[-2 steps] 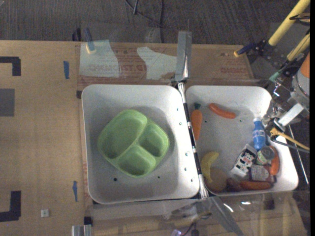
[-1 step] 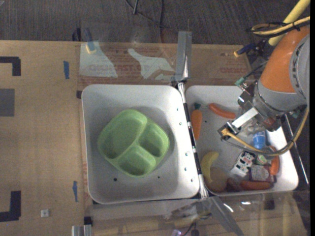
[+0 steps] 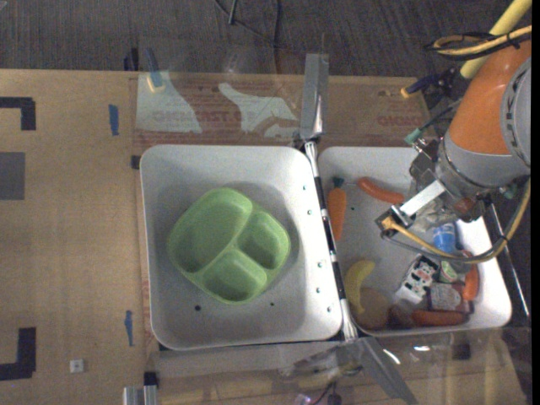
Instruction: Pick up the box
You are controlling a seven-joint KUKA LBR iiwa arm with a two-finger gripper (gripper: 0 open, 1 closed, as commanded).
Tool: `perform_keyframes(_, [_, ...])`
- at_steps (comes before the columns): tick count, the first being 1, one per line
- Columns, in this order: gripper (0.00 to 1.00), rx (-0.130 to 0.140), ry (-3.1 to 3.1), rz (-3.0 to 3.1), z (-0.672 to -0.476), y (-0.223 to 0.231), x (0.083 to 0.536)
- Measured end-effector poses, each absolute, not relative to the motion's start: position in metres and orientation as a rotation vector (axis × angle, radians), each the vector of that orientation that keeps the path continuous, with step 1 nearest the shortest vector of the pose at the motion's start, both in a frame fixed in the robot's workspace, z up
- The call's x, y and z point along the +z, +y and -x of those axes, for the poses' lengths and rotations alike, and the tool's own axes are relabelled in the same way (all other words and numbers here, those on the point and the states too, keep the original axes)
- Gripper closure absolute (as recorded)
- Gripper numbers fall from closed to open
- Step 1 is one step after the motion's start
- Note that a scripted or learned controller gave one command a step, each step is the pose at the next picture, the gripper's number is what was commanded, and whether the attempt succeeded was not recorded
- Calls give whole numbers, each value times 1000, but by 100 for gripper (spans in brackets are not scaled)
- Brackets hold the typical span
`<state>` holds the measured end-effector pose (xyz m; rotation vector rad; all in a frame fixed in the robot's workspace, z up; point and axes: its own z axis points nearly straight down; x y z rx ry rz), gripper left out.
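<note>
The box (image 3: 418,278) is a small white carton with black markings, lying tilted in the right bin (image 3: 498,306) near its front. A darker small box (image 3: 444,296) lies right beside it. My gripper (image 3: 449,226) hangs over the right bin's middle right, just behind and to the right of the white box, above a blue item (image 3: 445,240). The wrist hides the gripper's tips, and nothing can be seen held in it.
The right bin also holds a carrot (image 3: 337,212), an orange sausage shape (image 3: 380,191), a banana (image 3: 359,278), a brown lump (image 3: 376,314) and a red sausage (image 3: 437,317). The left bin (image 3: 160,175) holds a green divided plate (image 3: 229,245).
</note>
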<state>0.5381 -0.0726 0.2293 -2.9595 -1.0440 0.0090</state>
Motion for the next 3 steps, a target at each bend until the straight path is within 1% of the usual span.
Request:
perform_keyframes(1, [100, 8, -904, 3006, -479, -5, 217])
perform_keyframes(2, [100, 1, -1500, 2761, -479, -38, 259])
perform_keyframes(3, [100, 6, -1721, 2624, -479, -13, 233])
